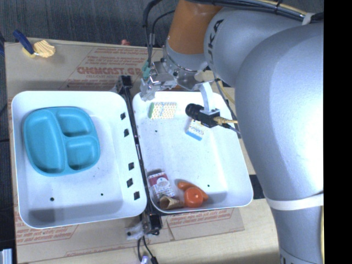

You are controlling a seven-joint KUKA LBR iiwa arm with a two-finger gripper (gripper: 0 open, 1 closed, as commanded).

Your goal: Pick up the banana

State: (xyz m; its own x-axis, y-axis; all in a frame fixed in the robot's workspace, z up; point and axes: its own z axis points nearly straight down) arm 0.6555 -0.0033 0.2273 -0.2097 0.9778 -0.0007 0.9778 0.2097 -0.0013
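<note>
smooth grey arm [264,65] hangs over the right white bin [231,164]; jaws' state can't be told. rounded blue plastic tray [60,139] fills the left bin [33,213]; orange toy [192,196] nearby.

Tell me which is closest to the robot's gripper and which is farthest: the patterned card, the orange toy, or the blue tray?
From the gripper at the far edge of the right bin:
1. Patterned card, just below it in the right bin.
2. Blue tray, across in the left bin.
3. Orange toy, at the near end of the right bin.
</note>
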